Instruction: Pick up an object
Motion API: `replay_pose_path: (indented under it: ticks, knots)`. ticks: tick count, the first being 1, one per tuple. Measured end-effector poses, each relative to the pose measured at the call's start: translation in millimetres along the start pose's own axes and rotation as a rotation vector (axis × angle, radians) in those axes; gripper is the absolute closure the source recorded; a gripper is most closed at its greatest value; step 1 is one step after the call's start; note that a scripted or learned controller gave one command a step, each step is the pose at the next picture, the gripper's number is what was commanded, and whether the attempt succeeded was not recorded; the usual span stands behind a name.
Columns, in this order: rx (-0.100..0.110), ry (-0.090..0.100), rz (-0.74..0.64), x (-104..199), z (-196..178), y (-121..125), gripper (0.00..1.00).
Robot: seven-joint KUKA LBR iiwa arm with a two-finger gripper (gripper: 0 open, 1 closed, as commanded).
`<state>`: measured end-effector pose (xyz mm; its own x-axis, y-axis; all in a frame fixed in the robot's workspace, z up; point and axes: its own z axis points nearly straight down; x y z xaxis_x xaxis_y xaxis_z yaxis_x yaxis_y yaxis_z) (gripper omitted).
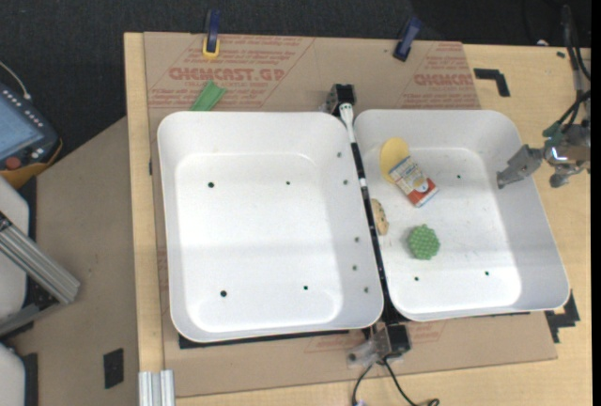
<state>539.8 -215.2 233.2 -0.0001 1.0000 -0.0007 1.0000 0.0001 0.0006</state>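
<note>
Four small items lie grouped in the right bin (556, 274) as the gripper (526, 164) is seen at that bin's far right rim.

A green ball (423, 242) is found near the middle of the floor, apart from its neighbours, and is judged the easiest pick for that reason. A carton (414, 182) is lying tilted against a yellow piece (393, 151) above it, so either would likely be disturbed when the other is taken. A tan piece (380, 215) is pressed to the left wall, where little room is left for a grasp. Nothing is seen held by the gripper, and whether it is spread or pressed together cannot be told. The left bin (169, 207) is set alongside, both resting on a cardboard sheet (282, 66) that is fixed by blue clamps (212, 30), presumably to stop it shifting.
</note>
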Motion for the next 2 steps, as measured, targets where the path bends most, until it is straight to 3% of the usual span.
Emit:
replay_pose_path:
  ticks: [1,2]
  knots:
    - [-0.02,-0.008,-0.002,-6,-161,7,0.0]
    - [-0.003,0.005,-0.014,124,-184,-34,0.0]
